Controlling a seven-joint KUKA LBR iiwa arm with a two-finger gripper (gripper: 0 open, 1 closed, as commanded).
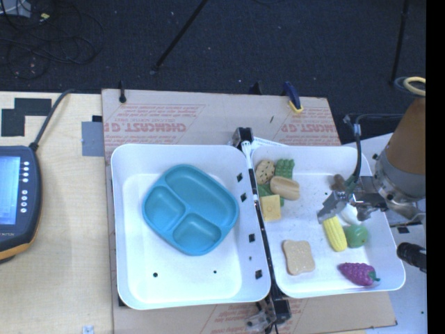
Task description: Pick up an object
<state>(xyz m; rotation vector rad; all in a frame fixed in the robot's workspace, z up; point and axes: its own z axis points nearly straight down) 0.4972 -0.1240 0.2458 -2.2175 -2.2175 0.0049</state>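
Note:
My gripper hangs over the right side of the right bin, its fingers open and spread with nothing between them. Just below it lie a yellow corn cob and a green round piece. A purple grape bunch rests near the bin's front right corner. A toast slice lies at the front middle. Along the bin's left side sit a yellow cheese block, a tan bread roll, a speckled cookie and a green leafy piece.
The left bin holds a blue divided plate. A black-clipped divider separates the two bins. A tablet-like pendant lies on the bench at far left. A small brown item sits behind the gripper.

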